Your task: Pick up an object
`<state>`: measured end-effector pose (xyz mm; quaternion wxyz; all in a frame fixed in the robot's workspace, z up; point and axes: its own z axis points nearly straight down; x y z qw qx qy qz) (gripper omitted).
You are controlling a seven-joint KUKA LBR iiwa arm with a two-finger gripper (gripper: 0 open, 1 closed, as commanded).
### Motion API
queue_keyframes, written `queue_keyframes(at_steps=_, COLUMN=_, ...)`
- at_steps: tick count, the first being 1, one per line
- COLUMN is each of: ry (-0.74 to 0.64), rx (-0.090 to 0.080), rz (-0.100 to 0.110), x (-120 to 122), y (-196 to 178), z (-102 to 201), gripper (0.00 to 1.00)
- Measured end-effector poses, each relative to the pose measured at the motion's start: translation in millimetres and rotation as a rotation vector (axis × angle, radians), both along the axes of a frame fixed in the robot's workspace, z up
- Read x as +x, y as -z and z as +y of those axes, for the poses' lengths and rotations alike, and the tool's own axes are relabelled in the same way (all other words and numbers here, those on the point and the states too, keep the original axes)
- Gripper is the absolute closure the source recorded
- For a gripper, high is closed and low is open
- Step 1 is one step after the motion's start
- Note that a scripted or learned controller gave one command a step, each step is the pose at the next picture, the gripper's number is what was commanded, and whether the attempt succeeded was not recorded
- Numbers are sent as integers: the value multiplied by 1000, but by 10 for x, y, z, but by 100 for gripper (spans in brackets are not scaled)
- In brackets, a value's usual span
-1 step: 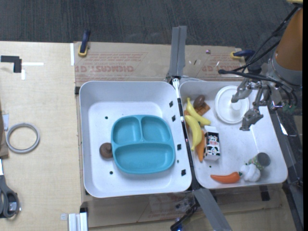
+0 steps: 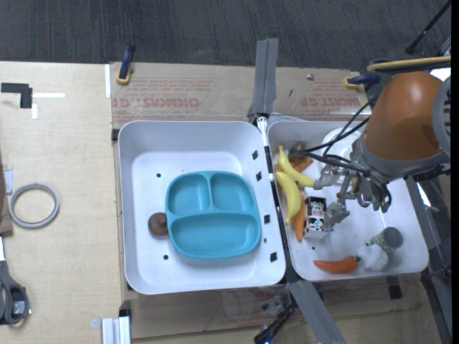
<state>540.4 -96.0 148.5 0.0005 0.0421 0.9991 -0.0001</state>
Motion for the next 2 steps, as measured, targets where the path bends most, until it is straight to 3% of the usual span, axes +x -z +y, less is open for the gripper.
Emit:
queue_keyframes(at_steps=1, ry=167, rx=1, rz=-16, x=17, y=387, z=-43, gripper=0)
queue_keyframes(at_steps=2, ry=160, rx=-2, rz=-18, x=224, y=385, z=-20, gripper=0)
